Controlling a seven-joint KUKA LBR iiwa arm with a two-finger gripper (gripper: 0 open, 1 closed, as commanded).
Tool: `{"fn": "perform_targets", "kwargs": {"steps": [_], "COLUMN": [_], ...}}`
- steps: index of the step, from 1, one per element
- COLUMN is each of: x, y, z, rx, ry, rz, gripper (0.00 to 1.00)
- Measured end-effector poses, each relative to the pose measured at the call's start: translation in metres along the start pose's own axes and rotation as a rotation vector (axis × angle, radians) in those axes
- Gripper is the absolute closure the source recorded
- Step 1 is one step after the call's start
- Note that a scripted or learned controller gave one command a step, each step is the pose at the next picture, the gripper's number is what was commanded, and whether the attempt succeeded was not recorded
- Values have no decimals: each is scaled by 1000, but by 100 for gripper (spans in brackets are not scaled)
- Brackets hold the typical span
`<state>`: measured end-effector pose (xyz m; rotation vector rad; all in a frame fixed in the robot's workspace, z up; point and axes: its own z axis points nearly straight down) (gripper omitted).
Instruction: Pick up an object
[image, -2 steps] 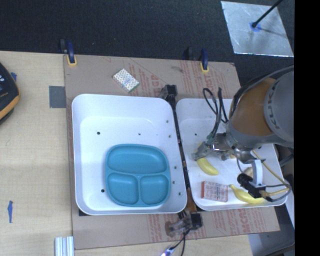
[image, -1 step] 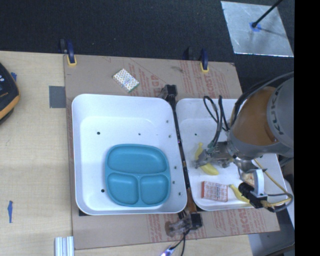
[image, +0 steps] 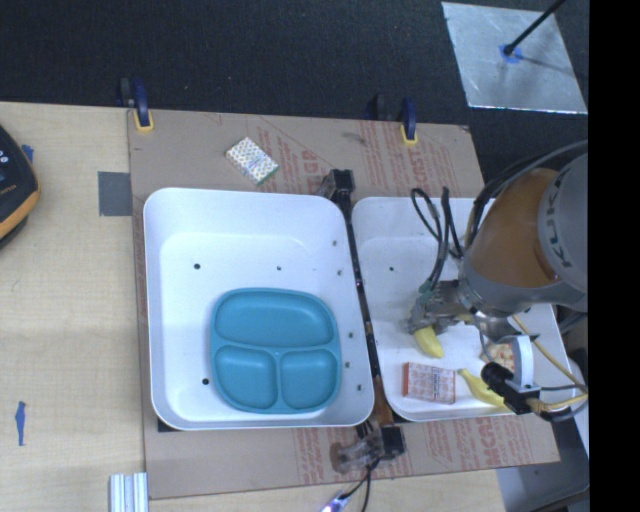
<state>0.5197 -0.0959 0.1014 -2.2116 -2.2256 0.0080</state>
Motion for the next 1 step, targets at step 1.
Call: {"fn": "perform_targets", "kwargs": {"steps": [1], "x": [58], "y": [47], "z": [-91], "rx": [-5], "ry": [2], "rz": [1], "gripper": [100]}}
